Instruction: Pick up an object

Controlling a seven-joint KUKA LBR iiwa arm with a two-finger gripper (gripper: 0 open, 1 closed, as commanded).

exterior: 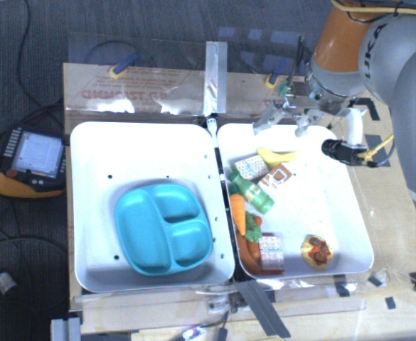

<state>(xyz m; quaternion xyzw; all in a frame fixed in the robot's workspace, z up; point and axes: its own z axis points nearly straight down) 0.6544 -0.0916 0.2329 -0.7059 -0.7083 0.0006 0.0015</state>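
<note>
Camera view — gripper [284,121] spread open, holding nothing, over the right bin's [350,190] 12 o'clock rim. Nearest pick: banana [275,155], just below at the gripper's 6 o'clock; judged light, smooth toy plastic, curved — best pinched across its middle. Right bin also holds: patterned box [251,168], green bottle [253,195], carrot [238,214], pizza slice [316,251] at 5 o'clock. Left bin [94,155]: blue tray [163,226].

floor: dk grey carpet [87,13] | cables [23,6] | handheld pendant [30,158] left
</note>
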